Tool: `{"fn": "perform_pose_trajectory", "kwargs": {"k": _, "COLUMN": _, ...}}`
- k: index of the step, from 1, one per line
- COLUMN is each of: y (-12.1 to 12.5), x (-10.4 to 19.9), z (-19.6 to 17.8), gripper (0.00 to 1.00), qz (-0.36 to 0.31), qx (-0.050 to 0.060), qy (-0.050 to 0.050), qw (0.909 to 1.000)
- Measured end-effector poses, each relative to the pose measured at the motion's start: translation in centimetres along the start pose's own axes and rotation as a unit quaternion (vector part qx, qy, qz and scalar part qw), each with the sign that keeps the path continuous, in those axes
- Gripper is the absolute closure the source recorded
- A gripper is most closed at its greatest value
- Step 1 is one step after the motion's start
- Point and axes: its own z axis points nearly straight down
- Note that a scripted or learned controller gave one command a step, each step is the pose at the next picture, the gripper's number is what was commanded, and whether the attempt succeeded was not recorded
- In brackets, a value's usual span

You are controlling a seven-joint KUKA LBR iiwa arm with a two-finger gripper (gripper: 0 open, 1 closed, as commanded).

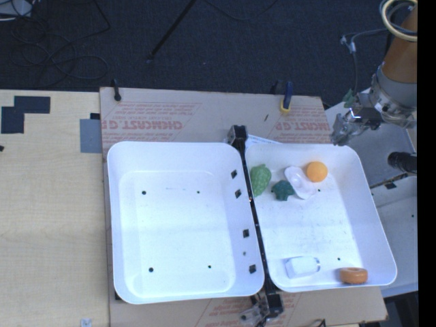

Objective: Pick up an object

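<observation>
The fingers (338, 136), their state unclear, hover beyond the orange ball (315, 172); it may roll away when touched.

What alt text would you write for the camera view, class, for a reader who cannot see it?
The right bin holds an orange ball, two green pieces, white items and an orange disc. The gripper hangs outside its far right corner, beside the left bin.

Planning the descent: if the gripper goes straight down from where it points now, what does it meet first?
Probably the far right corner rim of the right bin, not the orange ball; the gripper sits above it, depth unclear.
</observation>
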Motion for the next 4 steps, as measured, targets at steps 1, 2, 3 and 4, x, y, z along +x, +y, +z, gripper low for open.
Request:
{"fn": "perform_pose_trajectory", "kwargs": {"k": 1, "y": 0.0, "x": 9.4, "z": -6.9, "gripper": 1.0, "qz": -0.002, "qx": 0.003, "qy": 0.001, "qw": 1.0}}
{"fn": "perform_pose_trajectory", "kwargs": {"k": 2, "y": -0.5, "x": 4.5, "z": 3.4, "gripper": 1.0, "qz": 0.005, "qx": 0.012, "qy": 0.001, "qw": 0.9999}}
{"fn": "perform_pose_trajectory", "kwargs": {"k": 3, "y": 0.0, "x": 11.4, "z": -5.3, "gripper": 1.0, "qz": -0.001, "qx": 0.003, "qy": 0.001, "qw": 1.0}}
{"fn": "perform_pose_trajectory", "kwargs": {"k": 4, "y": 0.1, "x": 8.8, "z": -25.8, "gripper": 1.0, "qz": 0.001, "qx": -0.002, "qy": -0.001, "qw": 1.0}}
